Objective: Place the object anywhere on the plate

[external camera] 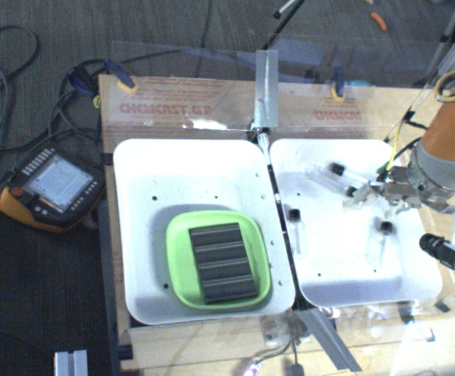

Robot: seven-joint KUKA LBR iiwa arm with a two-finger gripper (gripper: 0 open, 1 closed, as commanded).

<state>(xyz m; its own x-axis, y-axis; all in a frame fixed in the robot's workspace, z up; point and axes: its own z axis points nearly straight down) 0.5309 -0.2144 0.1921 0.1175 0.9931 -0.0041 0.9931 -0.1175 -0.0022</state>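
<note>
A dark grey ribbed block (224, 263) lies flat on the light green plate (177, 245), which sits in the front half of the left bin (141, 178). The block covers most of the plate's middle and stays inside its rim. My gripper (370, 189) is over the right bin (321, 265), near its right side, well apart from the plate and the block. Nothing shows in it.
Small dark bits (337, 168) (294, 214) (385, 226) dot the right bin's floor. A metal divider (265, 92) rises behind the seam between the bins. A teach pendant (51, 188) and cables lie on the floor to the left of the bench.
</note>
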